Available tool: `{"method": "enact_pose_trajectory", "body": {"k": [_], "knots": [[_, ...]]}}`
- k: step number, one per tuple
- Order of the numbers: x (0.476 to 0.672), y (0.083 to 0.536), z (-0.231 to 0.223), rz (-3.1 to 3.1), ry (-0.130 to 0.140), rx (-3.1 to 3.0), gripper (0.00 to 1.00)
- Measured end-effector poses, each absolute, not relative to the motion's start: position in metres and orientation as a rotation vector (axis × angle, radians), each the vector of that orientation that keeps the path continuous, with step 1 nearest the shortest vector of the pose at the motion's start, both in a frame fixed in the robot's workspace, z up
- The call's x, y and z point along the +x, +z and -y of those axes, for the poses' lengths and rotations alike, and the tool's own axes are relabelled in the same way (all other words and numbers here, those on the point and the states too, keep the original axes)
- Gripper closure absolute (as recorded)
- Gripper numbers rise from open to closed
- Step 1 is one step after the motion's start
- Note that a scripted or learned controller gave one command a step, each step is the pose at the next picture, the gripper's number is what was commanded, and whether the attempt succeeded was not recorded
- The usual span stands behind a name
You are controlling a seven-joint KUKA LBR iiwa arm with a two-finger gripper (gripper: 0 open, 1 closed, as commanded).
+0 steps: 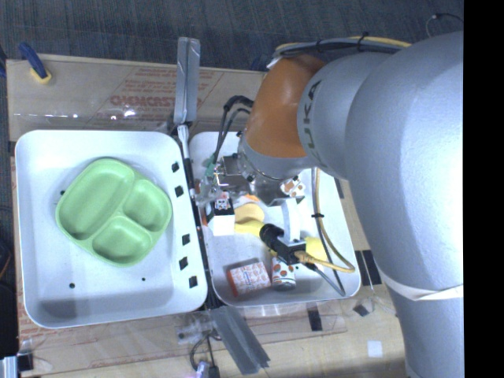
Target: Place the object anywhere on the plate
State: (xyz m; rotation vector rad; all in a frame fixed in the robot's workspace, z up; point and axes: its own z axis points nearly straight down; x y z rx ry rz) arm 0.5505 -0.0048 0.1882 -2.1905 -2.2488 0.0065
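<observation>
Green plate [114,209] in left bin [35,290]; arm [370,132] over right bin's [335,286] cans, banana [250,227].

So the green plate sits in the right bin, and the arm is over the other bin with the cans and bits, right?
Not quite: the green plate sits in the left bin, as the camera view shows. The arm is over the other bin, with the cans and bits.

A green three-compartment plate [114,209] lies flat in the left bin [39,290].

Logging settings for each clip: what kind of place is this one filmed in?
Most likely a robotics lab bench for pick-and-place trials: a KUKA arm reaches over two white bins, one holding a green divided plate, the other small toy-like items including a red-labelled can.
</observation>
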Motion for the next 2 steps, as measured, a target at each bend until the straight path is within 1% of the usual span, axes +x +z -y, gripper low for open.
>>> {"method": "enact_pose_trajectory", "body": {"k": [1, 2], "knots": [[0.5932, 0.1878, -0.0628, 2.386, 0.007, -2.039, 1.00], [0.5932, 0.1879, -0.0627, 2.386, 0.007, -2.039, 0.00]]}}
